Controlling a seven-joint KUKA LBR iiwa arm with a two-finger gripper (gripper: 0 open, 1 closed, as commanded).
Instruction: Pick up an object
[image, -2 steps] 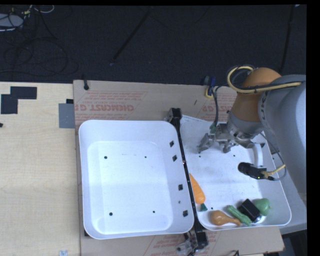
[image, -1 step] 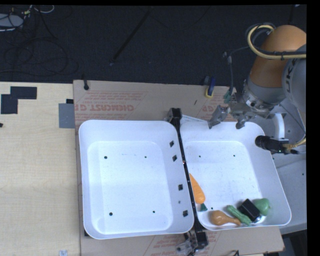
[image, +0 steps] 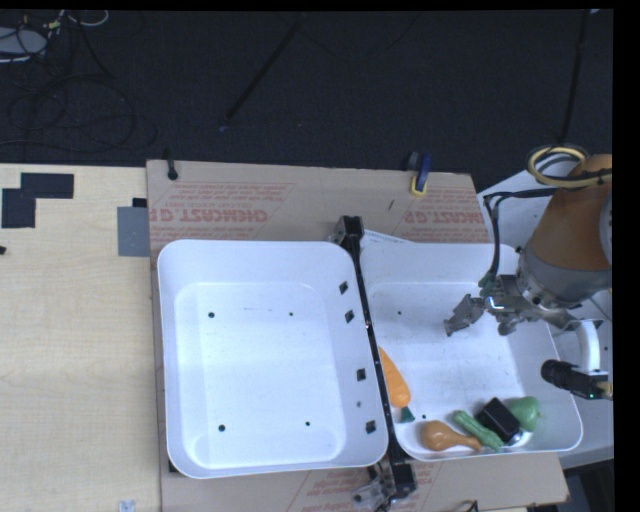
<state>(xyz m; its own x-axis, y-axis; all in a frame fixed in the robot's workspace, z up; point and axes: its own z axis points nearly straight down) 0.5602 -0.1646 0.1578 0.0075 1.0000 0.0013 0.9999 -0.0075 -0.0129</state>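
The gripper (image: 466, 317), fingers unreadable, hovers in the right bin (image: 440, 300) during approach, well apart from 4 objects (image: 480, 428) along the near wall, so it must travel nearer and descend.

Setting: robotics lab bench, not a domestic space. Evidence: two shallow white plastic bins, left (image: 190, 300) and right (image: 430, 270), sit side by side on a flat brown cardboard sheet (image: 260, 200) with red printed lettering, held at its far edge by a blue and yellow clamp (image: 419, 173). The sheet lies on a pale wood-grain bench top (image: 70, 330) carrying black and grey rectangular marker patches (image: 40, 195). Loose black cables (image: 60, 40) trail over the dark floor behind. A grey industrial arm with an orange band (image: 570, 240) and a coiled yellow cable (image: 556, 160) reaches over the right bin.
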